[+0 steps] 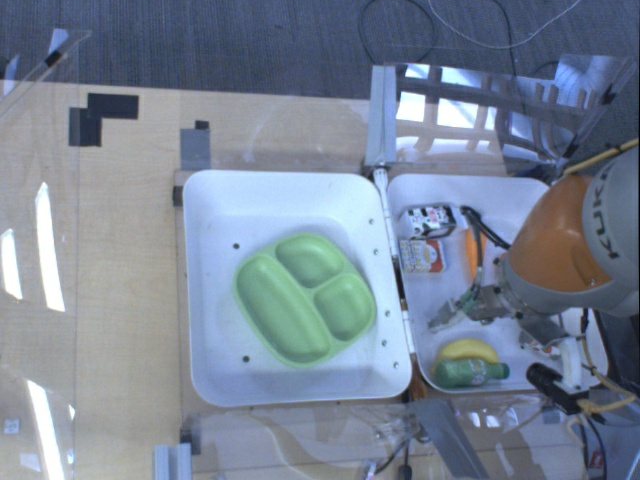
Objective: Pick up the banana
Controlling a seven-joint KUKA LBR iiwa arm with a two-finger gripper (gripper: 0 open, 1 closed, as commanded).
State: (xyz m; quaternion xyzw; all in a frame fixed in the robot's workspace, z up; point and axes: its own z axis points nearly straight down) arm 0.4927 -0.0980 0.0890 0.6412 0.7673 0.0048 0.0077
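The yellow banana [468, 349] lies near the front of the right bin [412, 193], with a green bottle [470, 371] pressed against its near side. My gripper [462, 308] hangs just behind the banana, a little to its left, low over the bin floor. The arm's orange band and grey wrist cover the right half of that bin. I see nothing lifted off the floor.
Behind the gripper lie a small red-and-white carton [422, 256], a dark packet [428, 219] and an orange stick-like item [471, 251]. The left bin [205, 268] holds a green divided plate [305, 296]. A raised rim separates the two bins.
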